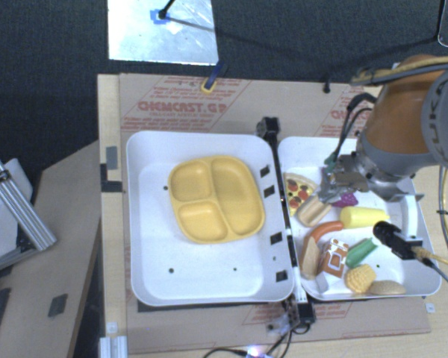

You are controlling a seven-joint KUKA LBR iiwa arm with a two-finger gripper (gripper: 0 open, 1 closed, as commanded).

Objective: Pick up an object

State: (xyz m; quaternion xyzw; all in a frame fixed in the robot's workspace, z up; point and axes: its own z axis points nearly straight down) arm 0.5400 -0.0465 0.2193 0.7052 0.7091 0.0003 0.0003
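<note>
Over the right bin (425, 274) — gripper (333, 190) low among the crowded toys, likely seeking the bun (313, 212); grip state — cannot tell.

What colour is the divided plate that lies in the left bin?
Yellow. The divided plate shows plainly in the camera view, lying in the white left bin.

light: bright, even | glare: foil sheet (163, 19) | shadows: soft | focus: slightly soft
</note>
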